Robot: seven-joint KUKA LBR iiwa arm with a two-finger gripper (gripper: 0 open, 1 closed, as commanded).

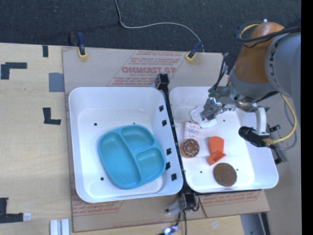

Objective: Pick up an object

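Gripper (209, 109) hung in right bin (264, 180), far-left part, right over a white obj (199, 115); can't tell jaw state w/ obj partly hidden beneath; donut (190, 148) nearer

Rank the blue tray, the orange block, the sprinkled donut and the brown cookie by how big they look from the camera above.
1. blue divided tray, by far the largest.
2. brown cookie.
3. orange block and sprinkled donut: these look too alike to rank.
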